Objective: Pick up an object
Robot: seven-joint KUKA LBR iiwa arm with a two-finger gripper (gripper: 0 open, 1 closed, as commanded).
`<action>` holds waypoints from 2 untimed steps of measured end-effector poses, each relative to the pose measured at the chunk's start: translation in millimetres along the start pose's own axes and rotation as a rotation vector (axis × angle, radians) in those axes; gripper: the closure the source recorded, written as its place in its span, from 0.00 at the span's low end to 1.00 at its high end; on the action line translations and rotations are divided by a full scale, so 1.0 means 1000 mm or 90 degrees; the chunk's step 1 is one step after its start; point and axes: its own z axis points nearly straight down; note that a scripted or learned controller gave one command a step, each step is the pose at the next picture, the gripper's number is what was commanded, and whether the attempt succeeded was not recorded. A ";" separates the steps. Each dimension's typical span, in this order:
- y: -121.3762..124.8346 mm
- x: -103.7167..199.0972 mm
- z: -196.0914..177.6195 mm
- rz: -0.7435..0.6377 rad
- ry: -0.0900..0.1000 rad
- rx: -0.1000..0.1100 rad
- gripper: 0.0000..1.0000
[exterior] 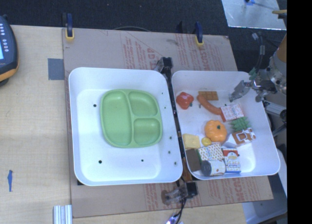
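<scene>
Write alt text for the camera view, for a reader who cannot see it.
A robot gripper hovers at the upper right of the right bin, which holds small toy foods including an orange pumpkin, a red pepper and a carrot. The left bin holds a green divided plate.

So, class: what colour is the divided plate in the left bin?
Light green plastic divided plate, clearest in the camera view.

Your gripper (242, 90) is hovering over the right bin's (263, 169) far corner, toys crowding beneath; a green plate (130, 118) is sitting in the left bin (80, 135).
</scene>
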 end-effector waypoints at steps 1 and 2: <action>0.052 0.044 0.110 -0.004 0.001 0.002 0.00; 0.065 0.056 0.105 -0.001 0.000 -0.002 0.00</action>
